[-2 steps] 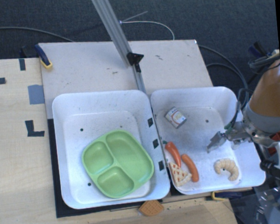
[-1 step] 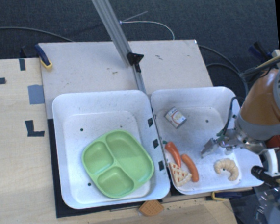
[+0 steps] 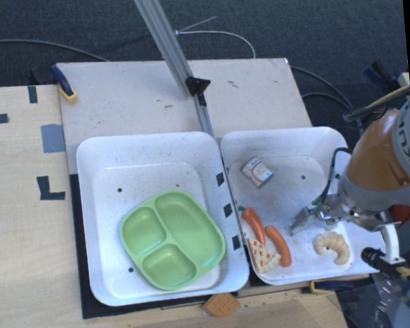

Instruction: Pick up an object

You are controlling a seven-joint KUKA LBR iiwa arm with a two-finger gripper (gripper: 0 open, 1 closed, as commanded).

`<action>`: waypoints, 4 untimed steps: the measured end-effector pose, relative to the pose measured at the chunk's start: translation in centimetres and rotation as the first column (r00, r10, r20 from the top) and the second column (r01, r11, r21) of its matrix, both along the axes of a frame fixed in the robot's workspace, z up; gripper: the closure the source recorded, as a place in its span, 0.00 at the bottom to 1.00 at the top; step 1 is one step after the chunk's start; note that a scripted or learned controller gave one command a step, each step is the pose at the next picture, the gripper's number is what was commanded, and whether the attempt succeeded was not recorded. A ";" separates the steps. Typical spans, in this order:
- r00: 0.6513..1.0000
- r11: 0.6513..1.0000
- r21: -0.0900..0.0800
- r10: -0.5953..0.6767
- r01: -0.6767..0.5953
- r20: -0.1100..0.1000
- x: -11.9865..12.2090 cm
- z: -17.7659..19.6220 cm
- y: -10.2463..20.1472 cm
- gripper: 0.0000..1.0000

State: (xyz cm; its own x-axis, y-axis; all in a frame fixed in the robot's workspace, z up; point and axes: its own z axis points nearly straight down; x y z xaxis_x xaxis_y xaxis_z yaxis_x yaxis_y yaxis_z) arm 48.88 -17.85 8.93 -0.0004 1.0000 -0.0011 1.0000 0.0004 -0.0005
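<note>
One gripper [image 3: 302,222] above right bin [image 3: 318,138], near croissant [image 3: 333,246]; finger spread unclear.

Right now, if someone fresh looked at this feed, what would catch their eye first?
Probably the green divided plate lying in the left bin, the brightest thing in view. Next, the arm's orange band at the right edge, with the tool reaching low into the right bin. Around it lie two orange sausages, a croissant and a small packet.
</note>
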 end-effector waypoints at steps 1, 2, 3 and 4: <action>1.000 1.000 0.002 0.000 0.000 -0.001 0.0 1.0 0.1 1.00; 1.000 1.000 -0.001 0.000 0.000 0.003 0.5 6.6 -0.8 1.00; 1.000 1.000 -0.001 0.001 -0.001 0.005 0.2 12.6 -1.4 1.00; 1.000 1.000 -0.002 0.002 -0.002 0.006 1.2 18.4 -1.6 1.00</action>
State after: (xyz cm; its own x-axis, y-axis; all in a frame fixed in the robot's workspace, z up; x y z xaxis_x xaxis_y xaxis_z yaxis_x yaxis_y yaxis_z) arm 50.09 -19.49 27.35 -0.0022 1.0000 -0.0027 1.0000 0.0022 0.0051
